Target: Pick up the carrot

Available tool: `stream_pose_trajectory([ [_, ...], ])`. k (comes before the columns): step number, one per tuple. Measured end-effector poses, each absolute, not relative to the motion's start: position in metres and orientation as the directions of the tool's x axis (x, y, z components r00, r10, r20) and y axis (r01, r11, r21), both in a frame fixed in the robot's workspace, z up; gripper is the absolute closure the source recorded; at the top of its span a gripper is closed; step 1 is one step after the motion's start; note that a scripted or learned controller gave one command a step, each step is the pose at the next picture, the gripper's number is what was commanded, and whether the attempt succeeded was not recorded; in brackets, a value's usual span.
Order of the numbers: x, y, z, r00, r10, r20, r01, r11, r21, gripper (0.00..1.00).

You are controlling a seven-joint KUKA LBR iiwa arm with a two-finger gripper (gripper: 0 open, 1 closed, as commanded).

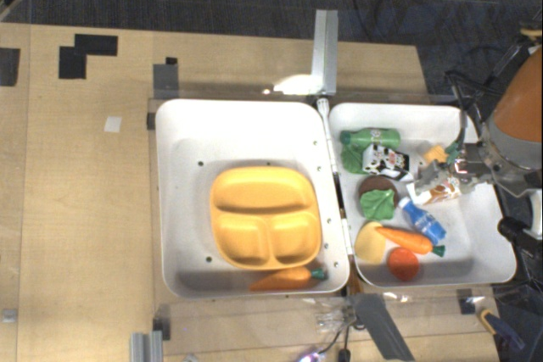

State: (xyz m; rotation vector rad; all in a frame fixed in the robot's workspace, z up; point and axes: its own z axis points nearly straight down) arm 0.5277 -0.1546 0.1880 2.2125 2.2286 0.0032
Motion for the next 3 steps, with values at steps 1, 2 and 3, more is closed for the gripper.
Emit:
stream_pose_trajectory([
  [1, 0.646, -0.155, 0.119, -0.153, 0.988, -0.010, 0.988, 0.153, 0.023, 0.00],
  [2, 0.645, -0.152, 0.122, -0.160, 0.987, -0.006, 0.987, 0.160, 0.015, 1.00],
  [3, 0.667, -0.183, 0.105, -0.273, 0.962, -0.004, 0.962, 0.273, 0.007, 1.00],
])
